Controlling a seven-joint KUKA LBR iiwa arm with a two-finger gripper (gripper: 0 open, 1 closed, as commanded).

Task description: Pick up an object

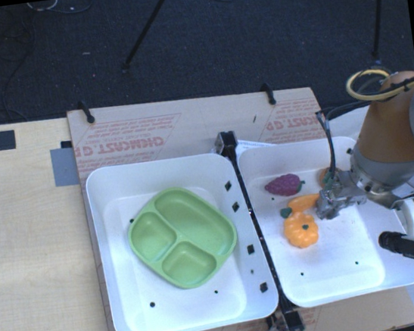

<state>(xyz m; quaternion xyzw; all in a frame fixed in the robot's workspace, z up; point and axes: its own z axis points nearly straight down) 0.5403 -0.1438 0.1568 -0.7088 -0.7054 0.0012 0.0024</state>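
One end effector point(327, 205) hangs low inside the right bin point(360, 277), reaching in from the right; whether it is wide or narrow cannot be told. It sits just beside an orange carrot-like piece point(302, 203), possibly touching it. An orange toy pumpkin point(301, 231) lies just below, and a purple bunch of grapes point(283, 184) lies above. In the left bin point(127, 302) rests a green divided plate point(182, 237), well apart
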